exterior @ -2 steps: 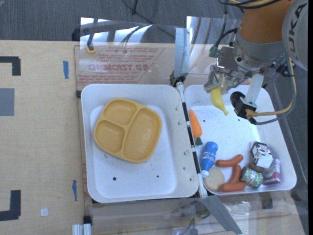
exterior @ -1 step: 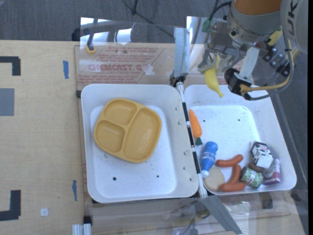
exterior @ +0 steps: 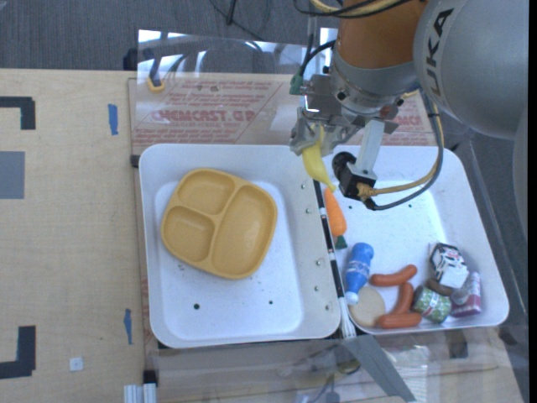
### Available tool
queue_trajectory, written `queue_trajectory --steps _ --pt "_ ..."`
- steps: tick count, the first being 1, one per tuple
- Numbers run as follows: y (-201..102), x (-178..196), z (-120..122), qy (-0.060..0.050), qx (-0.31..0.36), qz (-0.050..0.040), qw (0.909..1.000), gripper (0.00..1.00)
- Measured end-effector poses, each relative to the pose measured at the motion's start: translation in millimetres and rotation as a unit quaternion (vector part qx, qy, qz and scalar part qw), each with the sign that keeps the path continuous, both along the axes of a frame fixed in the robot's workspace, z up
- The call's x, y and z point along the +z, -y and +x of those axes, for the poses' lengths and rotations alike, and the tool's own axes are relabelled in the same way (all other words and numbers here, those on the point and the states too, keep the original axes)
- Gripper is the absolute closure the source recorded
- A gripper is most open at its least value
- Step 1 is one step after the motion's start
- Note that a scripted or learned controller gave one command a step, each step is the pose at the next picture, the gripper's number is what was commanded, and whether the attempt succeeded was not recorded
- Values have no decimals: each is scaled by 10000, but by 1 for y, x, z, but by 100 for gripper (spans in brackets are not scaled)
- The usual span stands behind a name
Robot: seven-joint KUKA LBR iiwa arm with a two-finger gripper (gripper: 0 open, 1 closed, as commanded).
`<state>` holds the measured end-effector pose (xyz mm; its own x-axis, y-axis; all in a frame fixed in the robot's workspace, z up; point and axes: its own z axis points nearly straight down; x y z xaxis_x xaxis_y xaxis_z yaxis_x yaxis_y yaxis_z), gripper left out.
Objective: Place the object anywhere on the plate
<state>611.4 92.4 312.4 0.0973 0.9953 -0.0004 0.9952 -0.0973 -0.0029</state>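
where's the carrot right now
The carrot lies along the left edge of the right bin, by the divider between the bins, just below the gripper and above the blue bottle.

There are two white bins, one yellow plate, three sausages, one carrot, one blue bottle, one banana.

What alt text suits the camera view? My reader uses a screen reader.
A robot arm's gripper hangs over the divide between two white bins, a banana at its tip. A yellow plate lies in the left bin; a carrot, bottle and sausages lie in the right.
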Motion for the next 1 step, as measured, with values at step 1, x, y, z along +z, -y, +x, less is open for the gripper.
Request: queue_trajectory --steps 1 --pt "-45 -5 -17 7 1709 5 9853 100"
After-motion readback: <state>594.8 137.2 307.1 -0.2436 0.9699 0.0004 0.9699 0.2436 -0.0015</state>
